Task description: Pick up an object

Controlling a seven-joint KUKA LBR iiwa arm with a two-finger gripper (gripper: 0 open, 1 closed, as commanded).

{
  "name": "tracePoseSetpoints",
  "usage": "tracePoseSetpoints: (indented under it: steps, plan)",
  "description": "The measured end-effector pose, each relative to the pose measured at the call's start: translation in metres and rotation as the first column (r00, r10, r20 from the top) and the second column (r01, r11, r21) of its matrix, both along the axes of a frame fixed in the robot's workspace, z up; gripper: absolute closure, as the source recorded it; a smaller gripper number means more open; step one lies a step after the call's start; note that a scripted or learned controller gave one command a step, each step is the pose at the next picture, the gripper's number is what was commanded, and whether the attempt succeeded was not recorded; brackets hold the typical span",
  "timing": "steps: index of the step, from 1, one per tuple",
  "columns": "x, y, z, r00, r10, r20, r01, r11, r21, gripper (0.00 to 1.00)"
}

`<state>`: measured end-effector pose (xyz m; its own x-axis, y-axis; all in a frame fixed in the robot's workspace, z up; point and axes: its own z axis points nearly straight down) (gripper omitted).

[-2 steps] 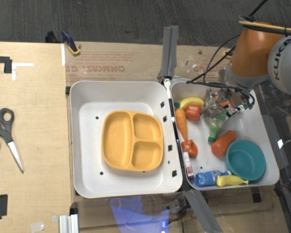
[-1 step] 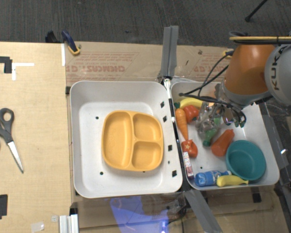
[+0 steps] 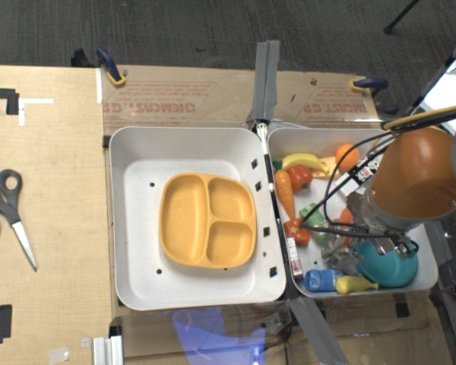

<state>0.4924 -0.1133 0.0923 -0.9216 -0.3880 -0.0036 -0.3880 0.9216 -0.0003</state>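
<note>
Scissors (image 3: 7, 211) are seen at the table's (image 3: 53, 158) left edge and a yellow plate (image 3: 208, 220) in the left bin (image 3: 125, 219), while the right bin (image 3: 429, 276) is crowded with a carrot (image 3: 283, 192), banana (image 3: 302, 160) and teal cup (image 3: 391, 267). The gripper (image 3: 357, 242) is lowered among them, its state impossible to tell beneath the wrist. In such clutter a neighbour could be nudged, or nothing caught at all.
</note>
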Motion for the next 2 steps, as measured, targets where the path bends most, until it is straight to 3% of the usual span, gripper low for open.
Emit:
tracePoseSetpoints:
  steps: [1, 2]
  plan:
    - [0.009, 0.0, 0.007, 0.999, 0.002, 0.032, -0.002, 1.0, -0.003, 0.0]
    - [0.023, 0.006, 0.001, 0.998, -0.055, 0.005, 0.055, 0.998, 0.0, 0.0]
